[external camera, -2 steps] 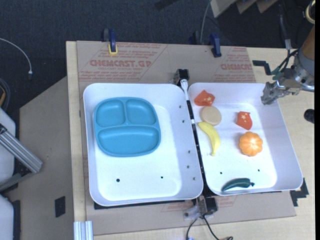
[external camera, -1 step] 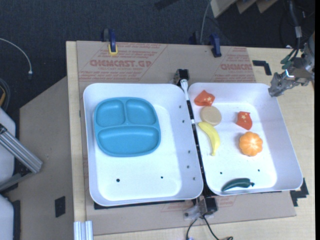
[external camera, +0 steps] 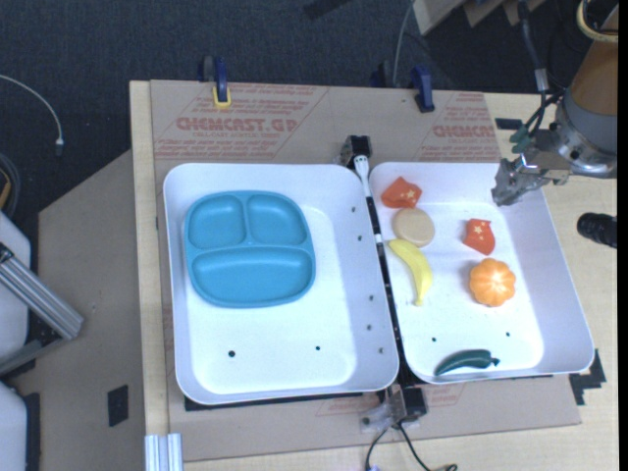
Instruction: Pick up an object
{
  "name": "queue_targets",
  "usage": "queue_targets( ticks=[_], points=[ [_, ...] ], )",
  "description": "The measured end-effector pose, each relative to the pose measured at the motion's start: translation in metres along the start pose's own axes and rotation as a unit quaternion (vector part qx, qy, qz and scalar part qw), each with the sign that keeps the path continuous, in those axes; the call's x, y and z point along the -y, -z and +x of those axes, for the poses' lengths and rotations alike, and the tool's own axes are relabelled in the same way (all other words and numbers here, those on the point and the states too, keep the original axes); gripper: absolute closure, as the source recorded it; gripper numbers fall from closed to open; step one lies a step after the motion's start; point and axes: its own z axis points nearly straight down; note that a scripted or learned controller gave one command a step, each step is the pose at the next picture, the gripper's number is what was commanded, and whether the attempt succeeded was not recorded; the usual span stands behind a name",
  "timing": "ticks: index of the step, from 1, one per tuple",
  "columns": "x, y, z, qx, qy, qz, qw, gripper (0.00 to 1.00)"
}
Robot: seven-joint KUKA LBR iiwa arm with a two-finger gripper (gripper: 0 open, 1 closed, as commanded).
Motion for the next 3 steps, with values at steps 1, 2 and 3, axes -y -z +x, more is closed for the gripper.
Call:
queue_targets(
  ticks=[1, 2, 3],
  points=[
    [0.01, -0.013, 0.059, -0.001, 0.001, 0.0, 1.0, 1.0],
    [0.026, -0.008, 0.109, 0.0, 0.001, 0.0, 1.0, 1.0],
    [0.038, -0.024, 0.162, 0.0, 0.001, 0.0, 1.0, 1.0]
  ],
)
